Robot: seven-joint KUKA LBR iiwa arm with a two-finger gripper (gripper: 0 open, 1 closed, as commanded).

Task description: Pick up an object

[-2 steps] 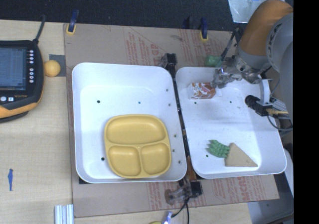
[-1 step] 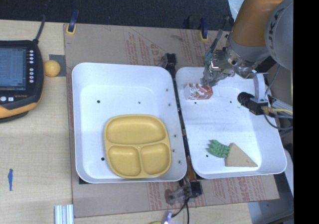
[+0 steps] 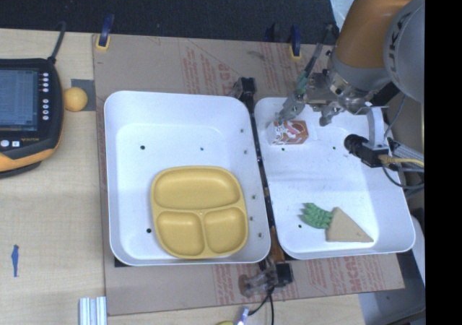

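Over the right bin's (image 3: 390,240) far-left corner I had the gripper (image 3: 309,108) low, fingers spread astride a small red-and-white packet (image 3: 290,131) (not yet pinched, by my reckoning), so closing and lifting remained, the green-and-tan toy (image 3: 334,222) untouched nearby.

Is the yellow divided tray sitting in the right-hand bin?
No, the yellow divided tray lies in the left bin, across the rim from the right bin.
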